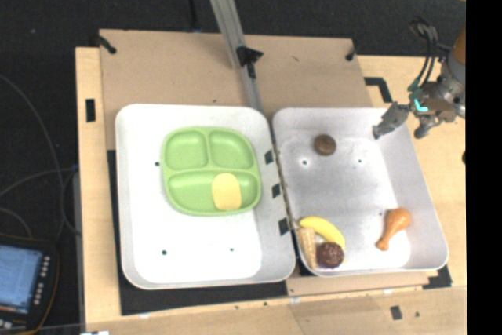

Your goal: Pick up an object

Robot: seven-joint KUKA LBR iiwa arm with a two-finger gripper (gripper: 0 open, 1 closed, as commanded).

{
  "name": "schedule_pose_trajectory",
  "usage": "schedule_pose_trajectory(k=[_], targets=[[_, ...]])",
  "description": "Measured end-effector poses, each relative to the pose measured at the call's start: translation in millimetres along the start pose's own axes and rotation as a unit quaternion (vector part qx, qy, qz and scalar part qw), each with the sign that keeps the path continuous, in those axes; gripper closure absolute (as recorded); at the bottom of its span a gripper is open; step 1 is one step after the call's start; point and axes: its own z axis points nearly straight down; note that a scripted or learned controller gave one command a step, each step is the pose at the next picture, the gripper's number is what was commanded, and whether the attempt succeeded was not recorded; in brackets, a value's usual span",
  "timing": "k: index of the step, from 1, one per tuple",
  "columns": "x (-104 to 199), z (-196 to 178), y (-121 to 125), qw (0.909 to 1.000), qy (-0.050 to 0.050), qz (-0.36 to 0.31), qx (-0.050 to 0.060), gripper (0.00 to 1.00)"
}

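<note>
Gripper: the gripper [405, 121] hangs over the right bin's [353, 192] 2 o'clock corner, its fingers spread apart with nothing between them.
Right bin: a brown ball [325, 143] near 12 o'clock; an orange drumstick [393, 227] toward 4 o'clock; a banana [322, 230] and a dark round piece [330, 254] touching it, near 7 o'clock.
Left bin [196, 255]: a green divided plate [210, 171] sits toward 12 o'clock, a yellow block [227, 191] lying in its lower compartment.
</note>
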Motion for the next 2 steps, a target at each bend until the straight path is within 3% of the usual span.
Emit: schedule_pose_trajectory(k=[2], targets=[[4.7,104.2,2.3,1.0,0.001,0.002,0.003,0.0]])
